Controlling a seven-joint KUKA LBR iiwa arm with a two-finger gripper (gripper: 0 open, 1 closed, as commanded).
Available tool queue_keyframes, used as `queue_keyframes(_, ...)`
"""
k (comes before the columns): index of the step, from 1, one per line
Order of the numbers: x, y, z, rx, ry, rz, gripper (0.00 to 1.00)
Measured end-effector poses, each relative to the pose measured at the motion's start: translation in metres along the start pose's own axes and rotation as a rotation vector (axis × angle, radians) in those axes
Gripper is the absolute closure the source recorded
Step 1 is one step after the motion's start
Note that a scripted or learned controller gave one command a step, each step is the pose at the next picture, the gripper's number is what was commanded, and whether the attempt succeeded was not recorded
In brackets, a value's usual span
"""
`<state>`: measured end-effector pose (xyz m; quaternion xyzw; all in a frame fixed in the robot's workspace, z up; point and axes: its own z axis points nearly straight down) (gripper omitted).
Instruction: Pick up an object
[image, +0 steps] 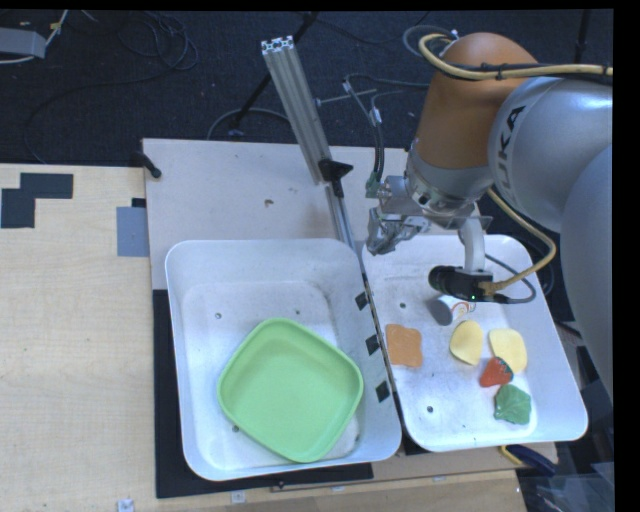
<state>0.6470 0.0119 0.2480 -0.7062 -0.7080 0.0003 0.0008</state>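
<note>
Saw an orange piece (404, 345) lying flat in the right bin (560, 425), near that bin's left wall. Found a yellow piece (466, 342), a second yellow piece (508, 349), a red piece (495, 373) and a green piece (513, 404) toward the bin's right side. Spotted the gripper (385, 235) over the bin's far left corner; could not tell whether spread or closed. Noted a green plate (290, 388) left of the bin.

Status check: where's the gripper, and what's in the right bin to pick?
Gripper over right bin's far left corner, nothing seen held. Orange piece, two yellow pieces, red and green items untouched. Nothing blocking them.
</note>
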Motion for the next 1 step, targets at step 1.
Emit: queue_keyframes(1,0.0438,-0.0236,0.0045,-0.001,0.000,0.000,1.00)
